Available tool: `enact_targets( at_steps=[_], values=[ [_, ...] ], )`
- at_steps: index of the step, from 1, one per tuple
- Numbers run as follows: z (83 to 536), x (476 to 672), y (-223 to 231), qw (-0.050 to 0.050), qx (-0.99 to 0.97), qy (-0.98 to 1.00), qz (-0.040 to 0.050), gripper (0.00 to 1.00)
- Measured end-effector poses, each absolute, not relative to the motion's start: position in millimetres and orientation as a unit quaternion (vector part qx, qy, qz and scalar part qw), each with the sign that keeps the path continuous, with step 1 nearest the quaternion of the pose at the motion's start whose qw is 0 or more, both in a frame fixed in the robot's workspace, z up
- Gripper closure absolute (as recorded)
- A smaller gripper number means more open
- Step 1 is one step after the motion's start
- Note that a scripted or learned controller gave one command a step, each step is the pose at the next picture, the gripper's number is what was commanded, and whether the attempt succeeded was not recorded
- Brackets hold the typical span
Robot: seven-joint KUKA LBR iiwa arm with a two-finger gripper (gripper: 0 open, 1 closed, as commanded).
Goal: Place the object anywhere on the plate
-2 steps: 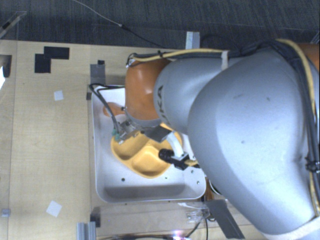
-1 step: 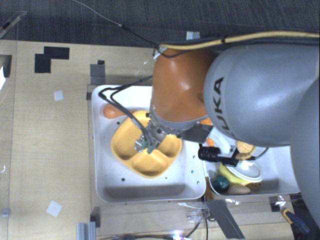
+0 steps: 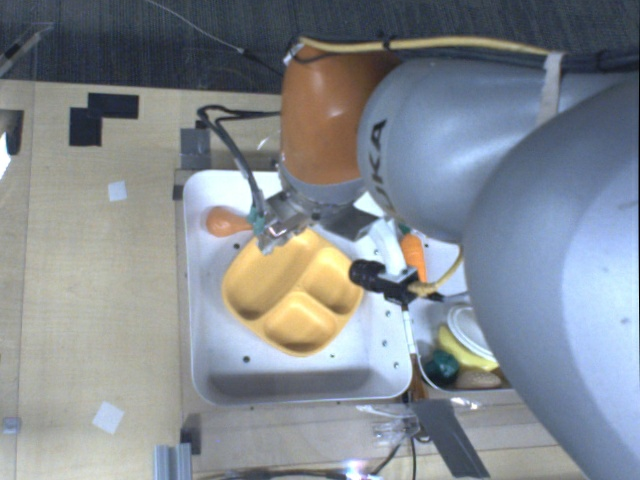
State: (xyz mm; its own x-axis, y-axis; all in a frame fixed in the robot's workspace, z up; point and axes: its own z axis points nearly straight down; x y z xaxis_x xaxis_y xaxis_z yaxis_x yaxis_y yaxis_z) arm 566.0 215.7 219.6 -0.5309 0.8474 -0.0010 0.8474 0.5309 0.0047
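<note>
Inside the left bin (image 3: 200, 298) lies a yellow plate (image 3: 290, 293); pincer (image 3: 272, 230) state unclear.

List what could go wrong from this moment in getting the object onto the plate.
1. The gripper hangs over the far rim of the yellow divided plastic plate; descending, it may strike or tip the plate.
2. The small orange rounded object lies beside the plate near the white bin's wall, leaving little grasping room.

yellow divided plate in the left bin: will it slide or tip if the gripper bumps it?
The yellow plate looks like smooth rigid plastic on the bin's slick white floor, so it probably slides. Wide and shallow, it's unlikely to tip. Likely light.
</note>
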Motion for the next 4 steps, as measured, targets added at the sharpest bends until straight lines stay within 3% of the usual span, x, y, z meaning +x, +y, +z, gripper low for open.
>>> enact_targets(
  at_steps=[1,2,3,4],
  values=[
    [296,513.9,223,0.004,0.498,0.867,0.0059,1.00],
    [244,554.9,156,0.001,0.473,0.881,-0.0007,1.00],
    [231,557.0,215,0.002,0.424,0.906,0.0022,1.00],
    [237,518.4,147,0.002,0.344,0.939,0.0016,1.00]
  ],
)
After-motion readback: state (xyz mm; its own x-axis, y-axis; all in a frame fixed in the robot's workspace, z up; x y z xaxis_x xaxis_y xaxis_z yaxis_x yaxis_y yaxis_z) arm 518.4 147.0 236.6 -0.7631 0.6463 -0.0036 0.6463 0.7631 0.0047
